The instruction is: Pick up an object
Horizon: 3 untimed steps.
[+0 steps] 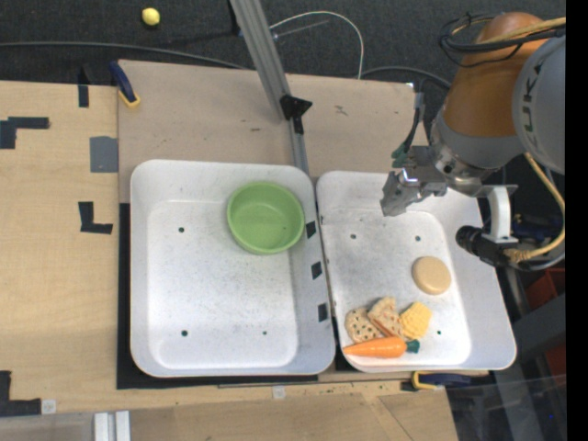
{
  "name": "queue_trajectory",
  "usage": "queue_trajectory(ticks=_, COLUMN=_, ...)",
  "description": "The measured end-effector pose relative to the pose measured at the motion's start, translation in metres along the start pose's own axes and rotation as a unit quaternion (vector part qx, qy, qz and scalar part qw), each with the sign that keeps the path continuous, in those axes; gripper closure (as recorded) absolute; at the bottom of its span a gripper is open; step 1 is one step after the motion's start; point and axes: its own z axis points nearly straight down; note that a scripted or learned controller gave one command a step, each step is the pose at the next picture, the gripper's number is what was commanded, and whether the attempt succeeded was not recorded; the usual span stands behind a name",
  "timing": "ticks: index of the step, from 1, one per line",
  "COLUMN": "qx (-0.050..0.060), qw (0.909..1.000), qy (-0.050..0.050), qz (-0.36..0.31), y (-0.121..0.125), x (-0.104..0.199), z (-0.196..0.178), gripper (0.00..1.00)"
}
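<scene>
Bins sit side by side on the bench [211,118] as we look down from the fixed camera, with the grey arm [496,90] reaching in from the right. Our gripper [401,194] hangs over the upper part of the right bin [367,246], above bare white floor. We cannot tell from this slant whether the jaws are released or clenched; nothing shows between them.

The candidates for picking all lie lower in that same bin, well apart from the gripper. A round tan piece [431,275] rests alone near the middle right. Below it, against the bottom rim, we see a tight cluster: a carrot [377,347] lying flat, two waffle-like pieces [372,321] touching one another, and a yellow corn-like piece [415,319] just beside them. The left bin [156,246] holds a green bowl [265,217] near its upper right.

We judge the pick is not yet made. The risks from here lie mostly in the cluster: items packed against the rim leave little room for the jaws, so a descent there could nudge pieces aside or close on two at once. The tan piece looks smooth and domed, and could slip out of a pinch.
</scene>
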Motion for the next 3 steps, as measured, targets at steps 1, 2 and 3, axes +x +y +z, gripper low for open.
queue_trajectory(ticks=1, qx=0.001, qw=1.0000, qy=0.000, qz=0.000, y=-0.005, x=0.058, z=0.014, gripper=1.00)
queue_trajectory(ticks=2, qx=0.000, qw=1.0000, qy=0.000, qz=0.000, y=-0.009, x=0.111, z=0.012, gripper=1.00)
queue_trajectory(ticks=3, qx=0.001, qw=1.0000, qy=-0.001, qz=0.001, y=-0.002, x=0.160, z=0.031, gripper=1.00)
